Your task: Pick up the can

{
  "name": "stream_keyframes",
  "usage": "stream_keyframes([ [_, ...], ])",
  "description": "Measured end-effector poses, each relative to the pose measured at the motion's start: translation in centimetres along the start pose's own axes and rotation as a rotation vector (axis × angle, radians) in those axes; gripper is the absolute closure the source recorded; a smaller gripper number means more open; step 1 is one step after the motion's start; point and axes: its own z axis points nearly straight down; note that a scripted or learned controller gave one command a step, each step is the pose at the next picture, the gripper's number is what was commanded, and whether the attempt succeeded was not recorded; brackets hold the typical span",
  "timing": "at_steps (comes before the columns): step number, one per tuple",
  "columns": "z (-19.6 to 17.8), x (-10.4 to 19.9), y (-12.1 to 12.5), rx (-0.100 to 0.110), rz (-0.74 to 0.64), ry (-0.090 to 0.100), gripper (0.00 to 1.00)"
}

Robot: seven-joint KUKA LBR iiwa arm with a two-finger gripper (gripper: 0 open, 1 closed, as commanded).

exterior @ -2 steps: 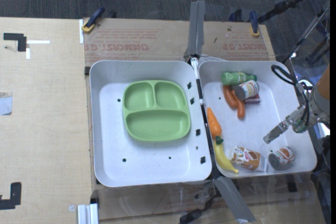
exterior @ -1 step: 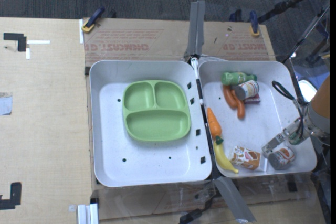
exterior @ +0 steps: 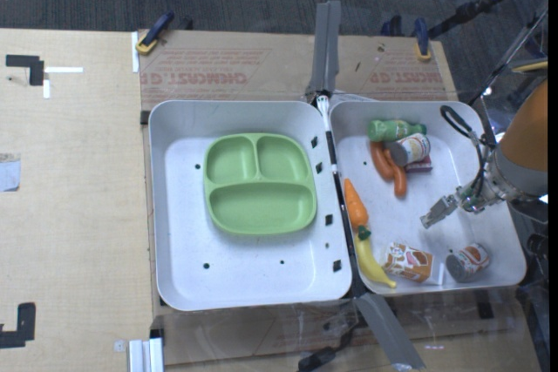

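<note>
Two cans lie in the right bin (exterior: pixel 501 213). One can (exterior: pixel 411 150), with a grey end and a red and white label, lies on its side near the back, next to a green bottle (exterior: pixel 394 130) and an orange-red sausage (exterior: pixel 389 166). The other can (exterior: pixel 468 260), with an orange and white label, sits in the front right corner. My gripper (exterior: pixel 438 211) reaches in from the right and hangs over bare bin floor between the two cans, touching neither. It holds nothing that I can see.
A carrot (exterior: pixel 353 203), a banana (exterior: pixel 370 262) and a small snack box (exterior: pixel 410 262) lie along the right bin's left and front sides. The left bin (exterior: pixel 174 213) holds a green divided plate (exterior: pixel 259 183). A black cable (exterior: pixel 460 123) loops over the right bin's back right corner.
</note>
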Motion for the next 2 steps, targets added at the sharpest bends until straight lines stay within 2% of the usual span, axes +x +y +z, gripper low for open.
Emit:
stream_keyframes([
  [1, 1.3, -0.8, -4.5, 0.002, -0.004, 0.003, 0.0],
  [2, -5.4, 3.5, -2.7, 0.0, -0.117, 0.0, 0.0],
])
